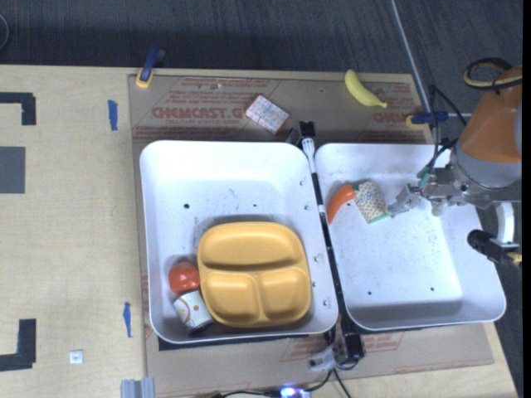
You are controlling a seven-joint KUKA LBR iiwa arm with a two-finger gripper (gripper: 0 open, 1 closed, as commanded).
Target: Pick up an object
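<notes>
While the arm reaches in over the right bin (465,305), its gripper (404,201) sits low near that bin's far edge, and whether the claw is released or clenched cannot be told from this slanted view. Just beyond the claw's tip, away from the arm, lies a small speckled block, perhaps a sponge (370,201), close to the tip or touching it; nothing is visibly held. Further out along the same line rests an orange carrot-shaped toy (339,201), its long axis running across the reach rather than along it. The sponge looks like the likeliest target, so the coming move probably turns on a short advance straight ahead.

Well past both, the left bin (166,172) holds a yellow divided tray (253,270), with an orange ball (183,278) and a small white-and-orange figure (192,308) tucked against the tray's far side.
</notes>
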